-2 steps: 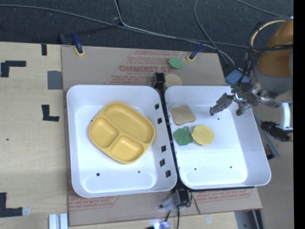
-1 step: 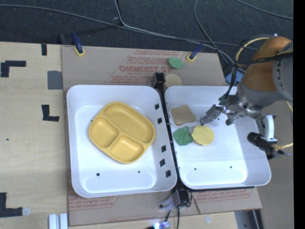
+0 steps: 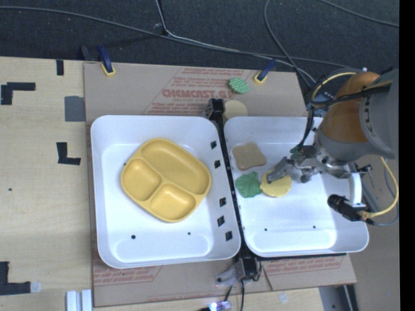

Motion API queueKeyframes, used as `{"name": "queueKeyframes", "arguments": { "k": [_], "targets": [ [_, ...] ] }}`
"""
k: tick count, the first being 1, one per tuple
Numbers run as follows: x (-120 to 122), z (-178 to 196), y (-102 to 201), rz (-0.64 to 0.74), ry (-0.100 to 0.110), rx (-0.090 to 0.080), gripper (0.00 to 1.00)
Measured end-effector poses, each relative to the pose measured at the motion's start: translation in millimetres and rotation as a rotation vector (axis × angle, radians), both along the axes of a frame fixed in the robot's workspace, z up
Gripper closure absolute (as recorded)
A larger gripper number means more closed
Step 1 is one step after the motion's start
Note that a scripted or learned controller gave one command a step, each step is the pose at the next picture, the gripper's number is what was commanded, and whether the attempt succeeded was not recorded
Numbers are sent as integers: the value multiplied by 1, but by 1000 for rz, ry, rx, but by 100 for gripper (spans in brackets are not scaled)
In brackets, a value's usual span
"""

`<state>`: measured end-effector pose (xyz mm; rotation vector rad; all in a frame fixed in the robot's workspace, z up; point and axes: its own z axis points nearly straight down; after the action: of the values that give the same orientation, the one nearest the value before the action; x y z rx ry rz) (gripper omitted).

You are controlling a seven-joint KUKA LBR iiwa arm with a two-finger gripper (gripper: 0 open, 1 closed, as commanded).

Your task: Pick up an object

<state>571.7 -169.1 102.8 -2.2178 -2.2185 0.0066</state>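
Reaching low into the right bin (image 3: 324, 238), the gripper (image 3: 277, 174) sits at the yellow round piece (image 3: 277, 187) beside the green piece (image 3: 248, 184); nothing looks lifted yet, and I cannot tell its grip state.

I see arm (image 3: 363, 118) entering from right of view, grey body, orange band above wrist. Wrist bent down and leftward, low over right side of worktop. Hand (image 3: 280, 172) at arm's left end, dark fingers pointing left and slightly down. I can't judge finger spacing from this angle. Cables loop beside wrist.
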Motion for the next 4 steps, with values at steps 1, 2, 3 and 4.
{"name": "queueKeyframes", "arguments": {
  "k": [1,2,3,4],
  "targets": [
    [2,-16,2,1,-8,1,0],
    [2,-6,0,2,-11,-4,100],
    [0,36,3,1,-7,0,100],
    [4,99,2,1,-11,-2,100]
  ]
}}
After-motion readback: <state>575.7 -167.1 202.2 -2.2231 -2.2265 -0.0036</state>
